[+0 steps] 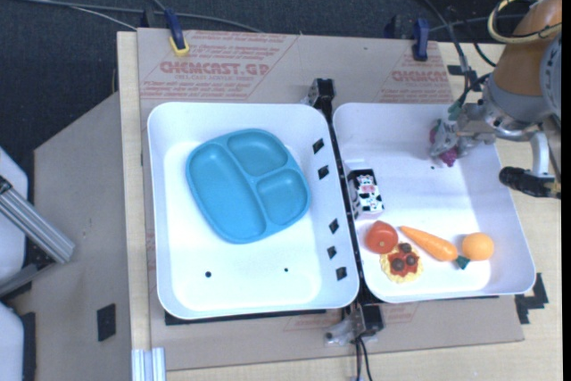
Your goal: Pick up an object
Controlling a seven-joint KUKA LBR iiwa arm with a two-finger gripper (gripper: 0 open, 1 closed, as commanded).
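Overhead, two shallow white bins sit side by side on the counter [223, 58], touching along a black divider. Left bin [178, 281]: one blue sectioned plate [248, 185], three compartments, lying flat in the upper middle, tilted relative to the bin's edges. Right bin [508, 272]: items clustered along the near edge. A red tomato [382, 237] sits near the divider; just below it, touching or nearly so, a small yellow pastry with dark berries [402, 264]. An orange carrot [430, 243] lies slantwise just right of the tomato, its green end near a small orange fruit [477, 246]. A small black-and-white carton [365, 193] stands against the divider, above the tomato. Gripper [445, 149] hangs low over the upper right part of the right bin, well apart from the food cluster. A purplish object [444, 151] shows at the tips, but whether the fingers are clamped on it or apart — cannot tell.
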